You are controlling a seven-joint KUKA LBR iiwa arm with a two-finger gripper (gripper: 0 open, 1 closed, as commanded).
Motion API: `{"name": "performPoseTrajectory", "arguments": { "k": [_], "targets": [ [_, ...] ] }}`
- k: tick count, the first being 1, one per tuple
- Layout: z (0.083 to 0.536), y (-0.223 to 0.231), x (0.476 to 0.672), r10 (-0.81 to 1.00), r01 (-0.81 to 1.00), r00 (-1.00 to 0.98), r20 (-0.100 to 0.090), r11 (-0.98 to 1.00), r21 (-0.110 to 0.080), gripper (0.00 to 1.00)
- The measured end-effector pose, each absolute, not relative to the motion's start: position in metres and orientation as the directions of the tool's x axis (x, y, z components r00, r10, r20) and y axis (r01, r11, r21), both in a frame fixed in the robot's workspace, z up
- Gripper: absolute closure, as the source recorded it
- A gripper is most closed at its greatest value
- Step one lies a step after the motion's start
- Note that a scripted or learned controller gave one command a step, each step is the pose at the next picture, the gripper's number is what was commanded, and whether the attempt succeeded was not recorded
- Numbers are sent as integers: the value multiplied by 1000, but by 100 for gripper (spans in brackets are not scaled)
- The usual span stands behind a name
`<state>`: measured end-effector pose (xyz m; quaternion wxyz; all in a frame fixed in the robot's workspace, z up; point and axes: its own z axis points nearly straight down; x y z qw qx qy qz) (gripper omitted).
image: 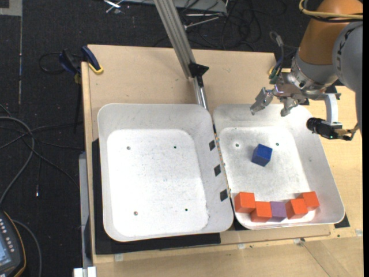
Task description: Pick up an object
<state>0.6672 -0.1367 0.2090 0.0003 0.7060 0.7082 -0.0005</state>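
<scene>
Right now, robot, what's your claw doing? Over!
Two-finger gripper open, holding nothing, above right white bin's far rim. Small blue cube alone mid-bin. Nothing blocking it.

A grey robot arm [340, 45] with an orange band enters from the upper right of the frame. Its two-fingered hand [272, 105] points left and downward, fingers spread apart, gripping nothing.
</scene>
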Motion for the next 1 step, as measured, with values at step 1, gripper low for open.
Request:
{"name": "performPoseTrajectory", "arguments": {
  "k": [1],
  "targets": [
    [92, -115, 615, 1000, 1000, 0, 0, 0, -3, 0]
  ]
}}
